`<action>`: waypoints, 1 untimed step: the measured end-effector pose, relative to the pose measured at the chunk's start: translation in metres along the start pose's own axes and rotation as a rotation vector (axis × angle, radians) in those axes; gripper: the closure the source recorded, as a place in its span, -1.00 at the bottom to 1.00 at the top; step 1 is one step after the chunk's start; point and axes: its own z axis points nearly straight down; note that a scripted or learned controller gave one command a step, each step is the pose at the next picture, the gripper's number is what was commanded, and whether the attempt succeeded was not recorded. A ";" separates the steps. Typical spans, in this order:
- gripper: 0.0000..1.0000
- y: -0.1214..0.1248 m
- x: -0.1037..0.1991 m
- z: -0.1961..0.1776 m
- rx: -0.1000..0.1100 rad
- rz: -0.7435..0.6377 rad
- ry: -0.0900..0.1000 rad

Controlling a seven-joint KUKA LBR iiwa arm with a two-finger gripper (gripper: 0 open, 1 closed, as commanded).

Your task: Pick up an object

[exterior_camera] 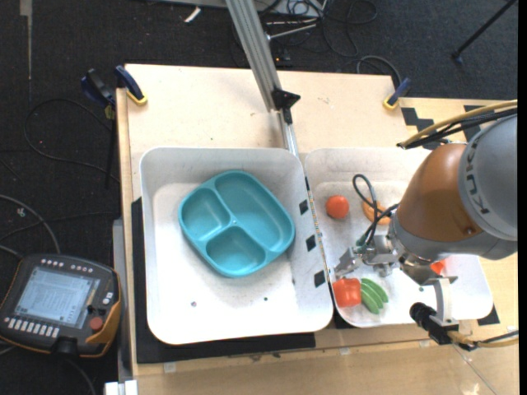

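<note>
— Grey metal and an orange band mark the arm, reached in from the right over the right bin (469, 299). How is the gripper (362, 262) seen?

— It is seen low over the near left part of that bin, just beyond a red block (347, 291) and a green piece (375, 295) lying side by side against the near rim. Whether it is spread or closed cannot be told; the wrist covers most of it, and nothing is seen clamped in it.

— What else is placed around it?

— A small orange-red ball (337, 206) is seen farther back in the same bin, well apart from the tool. A bit of orange (377, 211) is glimpsed beside the arm's body, half hidden. In the left bin (156, 220) a teal divided tray (237, 222) is laid at a slant.

— Which step is judged to be in hand?

— The approach is judged to be under way, with no object lifted yet. The red block and green piece are taken as the likeliest targets, being nearest.

— What is called for next?

— A short shift toward the near rim and a straight descent would be needed, so that one piece alone is straddled. Because the two are pressed close together, and close to the bin wall, a clean closing on either may be hindered.
</note>
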 end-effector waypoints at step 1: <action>1.00 0.001 -0.001 -0.010 -0.001 0.005 0.001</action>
